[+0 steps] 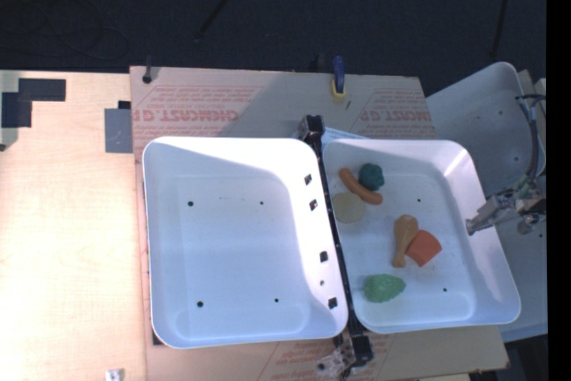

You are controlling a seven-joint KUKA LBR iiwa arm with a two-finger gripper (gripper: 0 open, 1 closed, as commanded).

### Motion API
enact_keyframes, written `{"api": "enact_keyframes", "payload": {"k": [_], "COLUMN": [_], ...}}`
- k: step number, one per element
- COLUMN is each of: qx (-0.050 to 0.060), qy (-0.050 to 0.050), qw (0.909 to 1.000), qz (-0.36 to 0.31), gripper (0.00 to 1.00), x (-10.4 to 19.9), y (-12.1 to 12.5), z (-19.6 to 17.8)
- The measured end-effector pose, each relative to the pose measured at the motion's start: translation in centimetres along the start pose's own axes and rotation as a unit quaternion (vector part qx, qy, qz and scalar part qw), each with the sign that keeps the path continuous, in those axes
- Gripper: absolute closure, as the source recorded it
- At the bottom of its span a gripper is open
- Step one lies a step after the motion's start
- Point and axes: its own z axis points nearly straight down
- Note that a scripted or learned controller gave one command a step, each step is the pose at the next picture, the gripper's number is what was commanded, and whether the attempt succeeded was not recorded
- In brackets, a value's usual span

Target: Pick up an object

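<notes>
The claw (486, 217) hovers at the right bin's (486, 299) right rim; whether it's open I cannot tell. Best target is probably the orange block (425, 247), touching the toy drumstick (403, 238): descend on its free right side.

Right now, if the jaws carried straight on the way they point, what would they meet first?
The gripper points left across the right bin's rim. Beyond it, the orange block lies first in line, though height above the bin is unclear.
</notes>
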Motion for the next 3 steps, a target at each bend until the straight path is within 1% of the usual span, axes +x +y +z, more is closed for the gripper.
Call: {"api": "enact_keyframes", "payload": {"k": [1, 2, 3], "qx": [-0.007, -0.007, 0.001], "qy": [-0.003, -0.003, 0.0], "qw": [1.0, 1.0, 1.0], "qz": [-0.001, -0.001, -0.004], "gripper": [0.0, 0.0, 1.0], "x": [0.5, -0.6, -0.4], "y": [-0.4, -0.4, -0.3], "z": [-13.8, -26.5, -26.6]}}
